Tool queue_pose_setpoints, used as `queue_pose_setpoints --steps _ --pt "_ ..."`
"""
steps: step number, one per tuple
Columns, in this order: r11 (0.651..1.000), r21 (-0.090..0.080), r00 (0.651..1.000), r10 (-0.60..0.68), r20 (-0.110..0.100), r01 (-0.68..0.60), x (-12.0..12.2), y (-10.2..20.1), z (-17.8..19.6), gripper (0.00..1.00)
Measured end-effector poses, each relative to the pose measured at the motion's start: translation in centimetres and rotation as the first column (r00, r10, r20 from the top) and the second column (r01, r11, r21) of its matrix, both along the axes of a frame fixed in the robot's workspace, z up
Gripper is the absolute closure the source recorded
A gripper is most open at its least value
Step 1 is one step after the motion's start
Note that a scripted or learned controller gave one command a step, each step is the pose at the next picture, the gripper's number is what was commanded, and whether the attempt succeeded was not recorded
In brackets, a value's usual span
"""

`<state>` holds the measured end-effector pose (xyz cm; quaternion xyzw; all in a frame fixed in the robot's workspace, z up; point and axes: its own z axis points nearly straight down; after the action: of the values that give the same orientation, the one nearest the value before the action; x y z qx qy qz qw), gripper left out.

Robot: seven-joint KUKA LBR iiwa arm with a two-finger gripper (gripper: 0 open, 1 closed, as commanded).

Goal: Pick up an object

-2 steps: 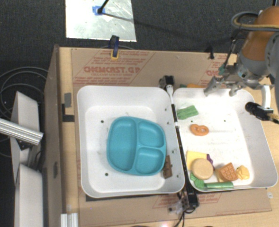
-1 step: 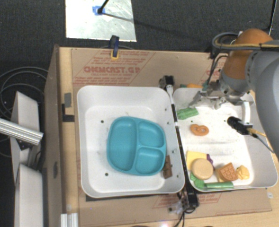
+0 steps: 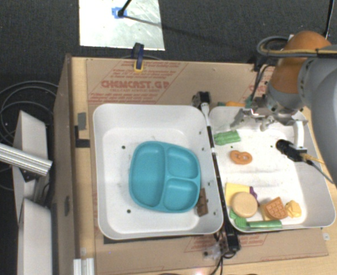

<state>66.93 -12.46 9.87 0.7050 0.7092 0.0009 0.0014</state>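
At the near edge of the right bin (image 3: 320, 213) lies a cluster of toy food: a green strip (image 3: 258, 224), a round tan bun (image 3: 244, 205) on a yellow slab (image 3: 235, 189), a waffle piece (image 3: 274, 208) and a small yellow bit (image 3: 293, 209). The left bin (image 3: 108, 153) holds a blue divided plate (image 3: 163, 176). Mid-bin sits an orange pretzel-like piece (image 3: 241, 157), farther back a green block (image 3: 226, 137). The jaws (image 3: 255, 118) hover at the far end, above the bin floor; whether they are spread I cannot tell. Nothing looks grasped, so this reads as the approach. Next, choose a target, likely the green block nearby, and descend squarely over it.
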Motion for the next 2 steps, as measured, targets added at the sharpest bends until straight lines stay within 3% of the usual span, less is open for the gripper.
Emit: queue_pose_setpoints --steps 1,2 --pt "1.000 0.001 1.000 -0.006 -0.006 0.006 -5.6 -0.4 -1.5 0.00" --pt "1.000 -0.014 0.999 0.004 -0.034 -0.005 -0.5 2.6 -1.4 0.00"
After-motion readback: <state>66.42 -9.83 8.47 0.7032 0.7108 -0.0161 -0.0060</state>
